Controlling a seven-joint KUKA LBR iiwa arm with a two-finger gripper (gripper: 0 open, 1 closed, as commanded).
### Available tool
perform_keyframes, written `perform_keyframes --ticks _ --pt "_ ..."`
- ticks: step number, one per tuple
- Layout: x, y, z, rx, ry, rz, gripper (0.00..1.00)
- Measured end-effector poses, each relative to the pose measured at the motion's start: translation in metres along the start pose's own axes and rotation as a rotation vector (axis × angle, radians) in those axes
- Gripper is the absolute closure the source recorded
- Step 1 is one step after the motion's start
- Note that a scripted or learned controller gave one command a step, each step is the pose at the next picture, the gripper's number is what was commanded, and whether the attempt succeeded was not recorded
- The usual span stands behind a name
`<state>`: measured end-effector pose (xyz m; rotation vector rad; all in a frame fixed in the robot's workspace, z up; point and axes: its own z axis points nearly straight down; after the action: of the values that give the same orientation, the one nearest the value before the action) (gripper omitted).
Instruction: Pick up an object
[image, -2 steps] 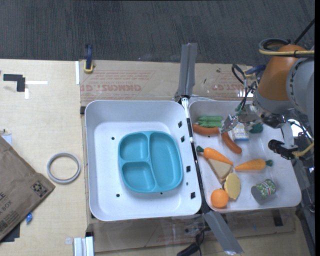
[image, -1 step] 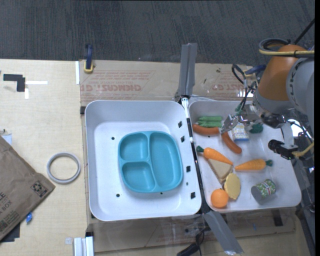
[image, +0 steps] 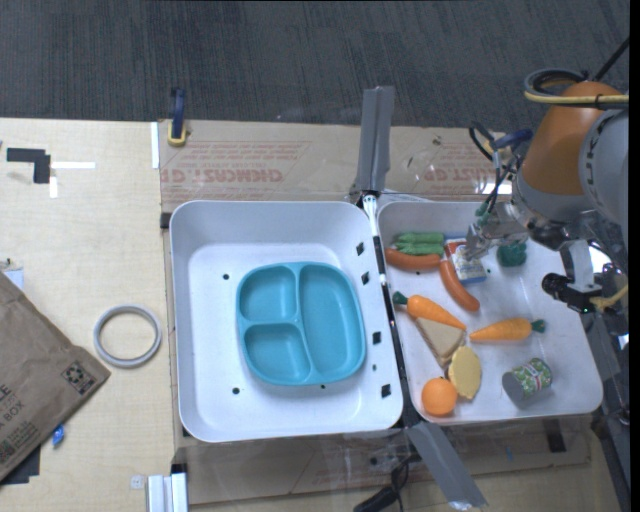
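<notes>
**Gripper low over the sausage end of the toy-food bin, no grasp yet evident**

Nearest the camera, along the front wall of the right bin (image: 590, 395), sit an orange (image: 438, 397), a pale potato-like slice (image: 465, 372) and a small green-patterned can (image: 528, 380) lying on its side. Behind them lie a wedge of bread (image: 440, 338), two carrots (image: 434, 310) (image: 505, 329), a red sausage (image: 458, 283), a second sausage (image: 412, 260) and a green pea pod (image: 418, 241). The left bin (image: 200, 330) holds a teal divided plate (image: 300, 322).

The arm reaches in from the right, and the gripper (image: 478, 252) hangs low over the back of the right bin, just beside or touching the upper end of the red sausage, with a small teal object (image: 513, 254) just to its right. Whether its jaws are spread or closed cannot be told from this slant, and nothing is visibly held between them.

By judgement, the step in hand is the descent or closing phase of a pick attempt, with the red sausage the likeliest target. The next move calls for the jaws to straddle the sausage across its narrow width, close firmly, and lift straight up without dragging the neighbouring pea pod or carrot. The crowding around that spot makes a glancing or empty grasp a real risk.
</notes>
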<state>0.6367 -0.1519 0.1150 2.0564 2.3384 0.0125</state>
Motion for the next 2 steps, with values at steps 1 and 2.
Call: perform_keyframes --ticks 1,2 --pt "-0.014 -0.005 0.012 0.005 0.013 -0.104 1.0" --pt "0.031 0.031 0.012 0.01 0.006 0.286 1.0"
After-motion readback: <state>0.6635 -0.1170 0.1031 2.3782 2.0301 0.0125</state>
